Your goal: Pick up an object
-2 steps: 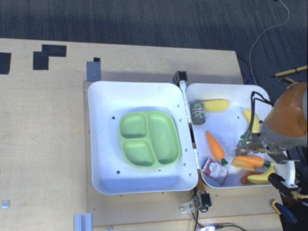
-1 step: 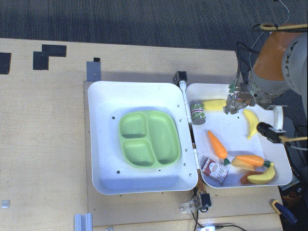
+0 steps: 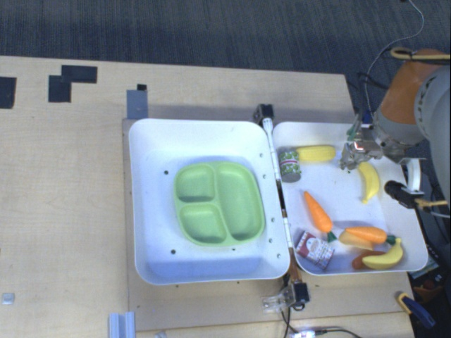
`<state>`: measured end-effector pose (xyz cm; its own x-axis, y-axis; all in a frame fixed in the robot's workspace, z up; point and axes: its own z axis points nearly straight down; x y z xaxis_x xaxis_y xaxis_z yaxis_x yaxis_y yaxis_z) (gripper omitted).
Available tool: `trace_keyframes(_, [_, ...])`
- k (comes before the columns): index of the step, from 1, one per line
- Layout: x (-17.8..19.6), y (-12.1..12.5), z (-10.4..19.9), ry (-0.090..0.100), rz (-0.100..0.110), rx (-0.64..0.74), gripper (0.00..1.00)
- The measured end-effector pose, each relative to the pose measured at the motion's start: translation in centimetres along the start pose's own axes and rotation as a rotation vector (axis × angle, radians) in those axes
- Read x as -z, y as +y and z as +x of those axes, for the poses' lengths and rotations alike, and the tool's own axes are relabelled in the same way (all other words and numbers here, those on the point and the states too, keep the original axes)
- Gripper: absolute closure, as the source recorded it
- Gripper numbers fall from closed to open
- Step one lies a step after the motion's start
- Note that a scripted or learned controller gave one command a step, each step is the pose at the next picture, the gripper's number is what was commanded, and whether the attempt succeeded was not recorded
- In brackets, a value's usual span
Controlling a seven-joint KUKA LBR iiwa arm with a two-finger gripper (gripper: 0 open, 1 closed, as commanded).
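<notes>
Gripper [image 3: 354, 153] at upper right of frame, hovering between two bananas [image 3: 369, 180]. Finger state: can't tell. Still approach; next needs descent onto one.

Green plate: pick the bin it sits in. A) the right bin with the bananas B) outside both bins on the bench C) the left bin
C: the green plate lies in the middle of the left bin, while the bananas are in the right bin.

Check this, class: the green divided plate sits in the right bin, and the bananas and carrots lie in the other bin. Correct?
Not quite. The camera view shows the green divided plate in the left bin; the bananas and carrots lie in the other bin.
</notes>
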<state>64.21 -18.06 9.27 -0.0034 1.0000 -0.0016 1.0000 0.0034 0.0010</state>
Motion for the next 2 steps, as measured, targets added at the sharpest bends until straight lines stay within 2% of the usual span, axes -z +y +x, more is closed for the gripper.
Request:
trace_keyframes(1, [0.1,0.1,0.2,0.002,-0.003,0.002,0.0])
trace_keyframes(2, [-0.6,-4.7,6.4,0.002,-0.005,0.002,0.0])
